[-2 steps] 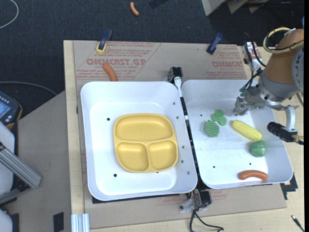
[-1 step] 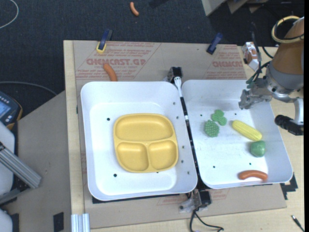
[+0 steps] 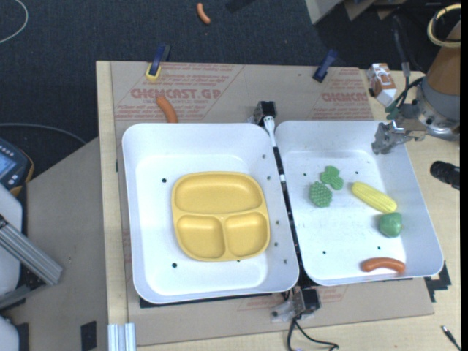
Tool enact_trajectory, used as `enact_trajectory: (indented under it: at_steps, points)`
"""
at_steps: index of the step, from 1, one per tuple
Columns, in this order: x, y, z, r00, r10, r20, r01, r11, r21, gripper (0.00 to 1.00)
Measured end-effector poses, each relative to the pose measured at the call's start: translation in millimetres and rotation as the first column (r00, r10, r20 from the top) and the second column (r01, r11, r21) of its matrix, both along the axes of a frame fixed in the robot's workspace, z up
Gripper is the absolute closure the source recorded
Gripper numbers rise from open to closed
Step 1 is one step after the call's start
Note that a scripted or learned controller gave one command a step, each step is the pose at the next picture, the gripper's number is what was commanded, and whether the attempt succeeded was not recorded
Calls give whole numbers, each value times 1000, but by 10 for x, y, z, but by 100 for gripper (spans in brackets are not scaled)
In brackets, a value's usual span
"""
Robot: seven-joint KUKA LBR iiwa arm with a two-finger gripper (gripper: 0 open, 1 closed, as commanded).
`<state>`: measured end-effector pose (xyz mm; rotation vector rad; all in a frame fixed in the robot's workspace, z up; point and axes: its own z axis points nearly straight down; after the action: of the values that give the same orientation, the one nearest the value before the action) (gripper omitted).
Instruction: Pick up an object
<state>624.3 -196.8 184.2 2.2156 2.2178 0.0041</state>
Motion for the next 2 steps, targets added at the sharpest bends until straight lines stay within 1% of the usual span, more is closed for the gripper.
enact_trajectory:
  at_steps: [1, 2]
  points:
    - [15, -4, 445, 1000, 0, 1, 0, 1000, 0, 100]
    - [54, 560, 342, 1000, 4, -8, -4, 1000, 5, 100]
